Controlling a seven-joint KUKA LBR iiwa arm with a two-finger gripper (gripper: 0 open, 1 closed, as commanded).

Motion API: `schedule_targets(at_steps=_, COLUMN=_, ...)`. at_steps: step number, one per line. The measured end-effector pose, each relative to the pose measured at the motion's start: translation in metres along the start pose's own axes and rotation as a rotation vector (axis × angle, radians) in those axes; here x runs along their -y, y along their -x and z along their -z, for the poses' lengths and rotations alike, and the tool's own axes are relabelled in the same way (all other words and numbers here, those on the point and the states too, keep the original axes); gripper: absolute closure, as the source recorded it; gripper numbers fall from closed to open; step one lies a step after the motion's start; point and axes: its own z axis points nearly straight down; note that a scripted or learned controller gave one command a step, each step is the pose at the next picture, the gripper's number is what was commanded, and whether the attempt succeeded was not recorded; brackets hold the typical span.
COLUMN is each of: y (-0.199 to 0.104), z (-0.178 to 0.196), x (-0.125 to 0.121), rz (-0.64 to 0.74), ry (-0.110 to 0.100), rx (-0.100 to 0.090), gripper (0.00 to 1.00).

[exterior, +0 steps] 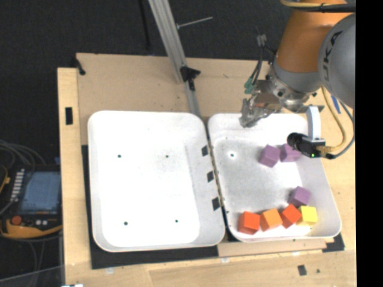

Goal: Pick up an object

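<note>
Seven blocks lay in the right bin [335, 217], none in the left bin [102, 178]. Two purple blocks sat touching near the bin's centre, one at [270, 156] and its neighbour [289, 153] at its 3 o'clock. A third purple block [300, 195] sat alone toward 5 o'clock. Along the bin's 6 o'clock wall ran a tight row: red block [249, 222], orange block [271, 219], red-orange block [291, 214], yellow block [309, 214].

The hand [250, 116] hung over the bin's 11 o'clock corner, close to the rim, with nothing seen between its tips. Open or closed: could not tell, parts too small and dark.

Risks, as judged:
- The hand stood well apart from every block. A descent from there would likely meet bare bin floor or the rim.
- The paired purple blocks touched; a finger might land on the seam and push both aside instead of straddling one.
- The row at 6 o'clock was packed against the wall. Little room for fingers between neighbours or on the wall side; a jam or a skewed pinch seemed probable.
- The lone purple block looked the safest target, free on all sides.
- A black fitting with cable [304, 142] on the arm hung low over the bin's 2 o'clock area and might brush the pair during a reach.

The counter [137, 79] beyond carried a slanted metal rail [170, 34].
</note>
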Motion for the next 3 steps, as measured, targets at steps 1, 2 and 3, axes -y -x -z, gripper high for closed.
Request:
schedule_targets(at_steps=1, y=-0.051, z=0.003, x=-0.001, rz=0.001, ry=0.000, rx=-0.001, gripper=1.00)
schedule_targets(at_steps=2, y=-0.101, z=-0.009, x=-0.013, rz=0.001, ry=0.000, rx=-0.001, gripper=1.00)
schedule_targets(at_steps=3, y=-0.157, z=-0.029, x=-0.012, rz=0.002, ry=-0.005, rx=-0.001, gripper=1.00)
